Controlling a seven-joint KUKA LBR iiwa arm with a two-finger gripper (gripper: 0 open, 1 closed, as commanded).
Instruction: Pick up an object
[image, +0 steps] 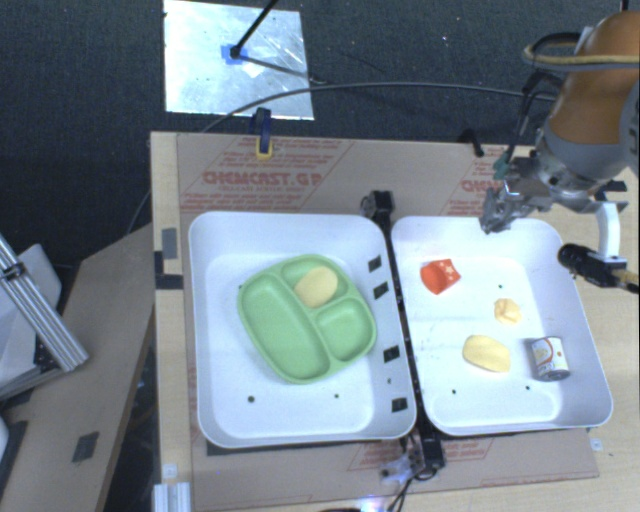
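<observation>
In the right bin (560, 400) lie a red block (440, 276), a small pale yellow piece (508, 311), a larger yellow potato-like piece (486, 353) and a small can (548, 358) on its side. My gripper (496, 218) hangs over the bin's far edge, above and to the right of the red block, with nothing seen in it. The left bin (230, 400) holds a green divided plate (290, 340) with a yellow food piece (317, 287) in its top compartment.
A black divider with clips (392, 300) runs between the bins. A blue clamp (262, 131) stands at the bench's far edge, and a cable (400, 88) arcs behind. A metal frame (35, 310) sits at the left.
</observation>
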